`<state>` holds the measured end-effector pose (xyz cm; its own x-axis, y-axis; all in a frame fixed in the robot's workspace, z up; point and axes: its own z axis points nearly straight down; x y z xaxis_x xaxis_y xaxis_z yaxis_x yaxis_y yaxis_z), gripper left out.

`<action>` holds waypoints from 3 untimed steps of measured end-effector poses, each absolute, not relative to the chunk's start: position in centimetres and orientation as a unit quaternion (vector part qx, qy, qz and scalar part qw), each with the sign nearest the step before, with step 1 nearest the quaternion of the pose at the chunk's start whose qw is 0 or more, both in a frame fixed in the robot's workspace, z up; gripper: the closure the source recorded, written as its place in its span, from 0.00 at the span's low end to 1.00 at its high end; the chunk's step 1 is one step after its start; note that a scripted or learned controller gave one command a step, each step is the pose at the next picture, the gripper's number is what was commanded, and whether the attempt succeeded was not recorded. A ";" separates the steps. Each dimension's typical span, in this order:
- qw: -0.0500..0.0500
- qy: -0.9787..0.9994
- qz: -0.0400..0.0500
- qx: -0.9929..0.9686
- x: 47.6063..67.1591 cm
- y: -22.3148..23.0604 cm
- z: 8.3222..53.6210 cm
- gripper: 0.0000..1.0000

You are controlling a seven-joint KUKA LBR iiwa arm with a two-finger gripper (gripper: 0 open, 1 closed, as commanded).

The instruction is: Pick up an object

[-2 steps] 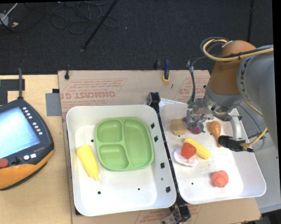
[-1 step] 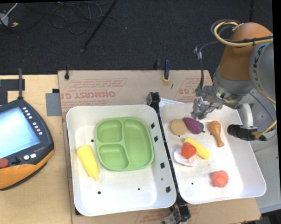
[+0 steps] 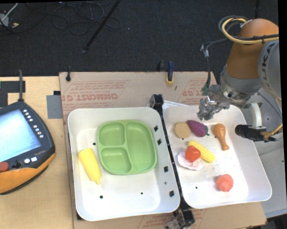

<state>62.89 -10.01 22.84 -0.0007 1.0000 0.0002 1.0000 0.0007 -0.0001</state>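
Toys in right bin [image 3: 260, 177], none grasped; gripper [image 3: 207, 109] over bin's 12 o'clock edge, whether released or clenched — cannot tell.
Purple toy [image 3: 197, 128] sits at 6 o'clock from gripper, tan round piece [image 3: 182, 130] touching it at 9; drumstick [image 3: 221, 134], corn [image 3: 202, 151], tomato [image 3: 192, 153] nearby. Left bin [image 3: 85, 195]: green tray [image 3: 126, 147], yellow bottle [image 3: 90, 165].

The claw [image 3: 207, 109] is seen above the right bin's [image 3: 250, 178] far edge, near a purple toy [image 3: 197, 128]. A green tray [image 3: 126, 147] (three-sectioned) and a yellow piece [image 3: 90, 165] are held by the left bin [image 3: 119, 203].
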 end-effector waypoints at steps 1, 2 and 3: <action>0.002 -0.708 0.000 -0.706 60.9 -4.7 23.3 1.00; 0.003 -0.708 0.001 -0.706 60.5 0.7 22.1 1.00; 0.003 -0.709 0.001 -0.705 58.4 6.1 23.3 1.00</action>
